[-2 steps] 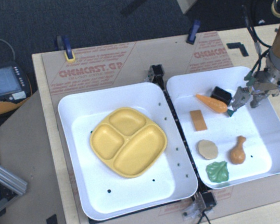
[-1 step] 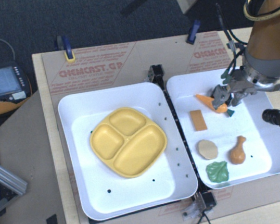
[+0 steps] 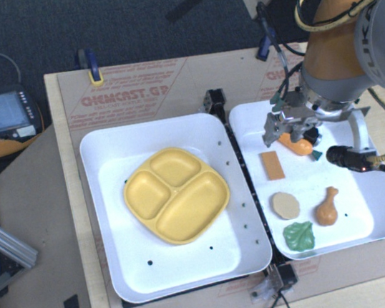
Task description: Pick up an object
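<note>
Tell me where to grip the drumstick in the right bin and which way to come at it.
Grip the drumstick across its thin bone end, the part pointing toward the bin's far side, probably from straight above. It lies flat on the floor of the right bin, apart from the round cracker and the green leaf, so fingers should fit on either side of the neck; the bulbous end looks wider.

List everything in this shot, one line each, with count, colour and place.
divided plate: 1, yellow, middle of the left bin
left bin: 1, white, left half of the bench
right bin: 1, white, right half of the bench
flat slab: 1, orange-brown, right bin, left side
round biscuit: 1, tan, right bin, below the slab
leafy piece: 1, green, right bin, near corner
drumstick: 1, brown, right bin, right of the biscuit
orange piece: 1, orange, right bin, under the gripper
handheld screen: 1, grey, far left
arm: 1, grey and orange, from the right
gripper: 1, grey, over the orange piece
</note>
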Motion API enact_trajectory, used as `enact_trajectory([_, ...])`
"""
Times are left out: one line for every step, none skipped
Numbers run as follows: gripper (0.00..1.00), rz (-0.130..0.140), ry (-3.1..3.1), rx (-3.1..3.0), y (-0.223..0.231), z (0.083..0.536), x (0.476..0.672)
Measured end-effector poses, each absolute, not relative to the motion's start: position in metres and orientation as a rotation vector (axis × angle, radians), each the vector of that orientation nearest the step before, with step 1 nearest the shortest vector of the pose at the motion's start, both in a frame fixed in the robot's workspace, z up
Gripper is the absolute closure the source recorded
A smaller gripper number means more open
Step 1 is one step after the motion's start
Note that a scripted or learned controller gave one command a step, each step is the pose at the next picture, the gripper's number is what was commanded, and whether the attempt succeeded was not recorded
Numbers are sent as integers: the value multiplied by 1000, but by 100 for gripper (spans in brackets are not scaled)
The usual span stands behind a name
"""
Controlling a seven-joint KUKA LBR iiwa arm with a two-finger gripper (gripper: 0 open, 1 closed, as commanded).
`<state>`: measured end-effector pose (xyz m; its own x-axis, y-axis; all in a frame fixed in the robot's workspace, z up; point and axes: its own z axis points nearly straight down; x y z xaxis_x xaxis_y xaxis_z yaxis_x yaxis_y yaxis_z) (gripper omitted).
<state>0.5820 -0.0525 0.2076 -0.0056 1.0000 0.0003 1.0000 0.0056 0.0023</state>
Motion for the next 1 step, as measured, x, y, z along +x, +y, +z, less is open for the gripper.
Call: enact_trajectory([100,3,2226,2215,-8,206,598])
